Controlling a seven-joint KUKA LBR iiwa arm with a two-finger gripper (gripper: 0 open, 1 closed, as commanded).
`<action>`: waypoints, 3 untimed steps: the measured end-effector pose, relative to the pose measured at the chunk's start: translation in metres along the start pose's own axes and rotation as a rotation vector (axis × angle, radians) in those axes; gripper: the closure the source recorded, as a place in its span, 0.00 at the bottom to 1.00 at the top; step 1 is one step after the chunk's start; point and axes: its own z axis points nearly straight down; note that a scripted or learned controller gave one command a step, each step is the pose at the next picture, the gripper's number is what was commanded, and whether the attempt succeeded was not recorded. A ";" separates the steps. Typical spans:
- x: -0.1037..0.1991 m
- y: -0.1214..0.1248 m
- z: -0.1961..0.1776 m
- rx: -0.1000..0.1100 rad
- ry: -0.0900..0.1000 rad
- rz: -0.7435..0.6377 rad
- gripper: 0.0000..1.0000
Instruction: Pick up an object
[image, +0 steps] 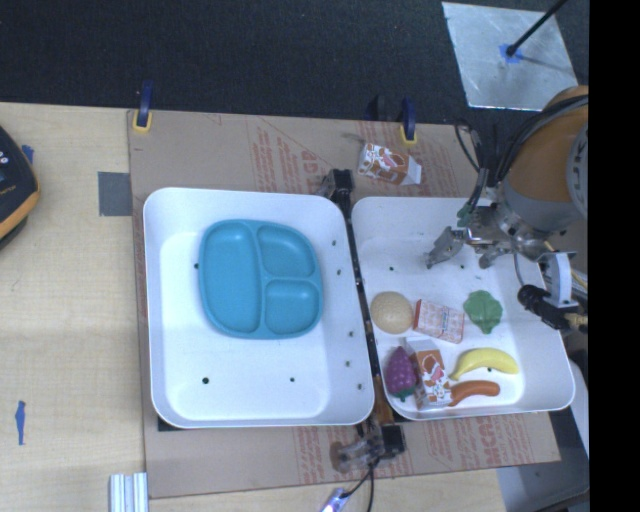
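robot lab: clamped cardboard (300, 150), white bins (170, 300).

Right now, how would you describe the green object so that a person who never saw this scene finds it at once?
Look at the right white bin, the one full of small items. Near its right side, just above the banana, lies the green object, a leafy lump like toy broccoli. It is the only green thing there; its neighbours are yellow, beige, red and purple.

Your right bin (400, 225) is bare floor above the bun (392, 312); below and right of the bun, toys crowd together, blocking passage.
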 end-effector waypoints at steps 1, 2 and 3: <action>-0.042 -0.052 -0.042 -0.003 0.000 0.003 0.00; -0.052 -0.070 0.040 -0.009 -0.002 0.002 0.00; -0.052 -0.069 0.029 -0.009 -0.001 -0.003 1.00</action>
